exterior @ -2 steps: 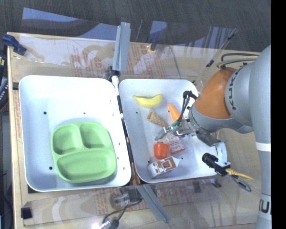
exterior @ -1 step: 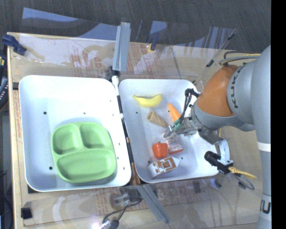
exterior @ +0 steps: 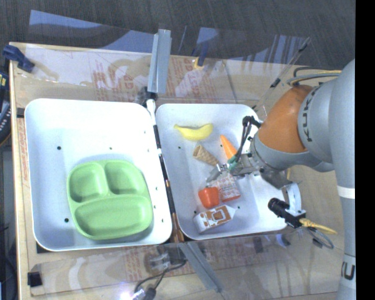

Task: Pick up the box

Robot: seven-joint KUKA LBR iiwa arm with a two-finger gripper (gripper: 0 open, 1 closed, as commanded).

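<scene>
box: small flat carton, white with orange-brown print, lying on its broad face in the right bin, close to the near rim, slightly skewed to it
neighbours: red piece just behind the box, near or touching, can't tell which; red-and-white packet beside that; wafer cone, carrot and banana further back, well apart from the box
claw: hanging over the packet and red piece, behind the box, not over it; tips lost in clutter, can't tell if wide or narrow; nothing visibly held
arm: grey, orange band, reaches in from the right over the right bin
left bin: holds a green divided tray; not part of the task
tabletop: carries both bins side by side
handling (judged): likely light cardboard, stiff enough for a pinch, but walls may cave under a hard squeeze; printed surface probably a bit slick
where to hold (judged): across the short width, fingers down on the two long edges near the middle; lies low, so tips need to go almost to the bin floor
risks (judged): red piece crowds the far long edge, a finger may land on it or shove it; near rim leaves little room on the other side; flat box could slide off instead of lifting
progress (judged): box not yet grasped, sits on bin floor
</scene>
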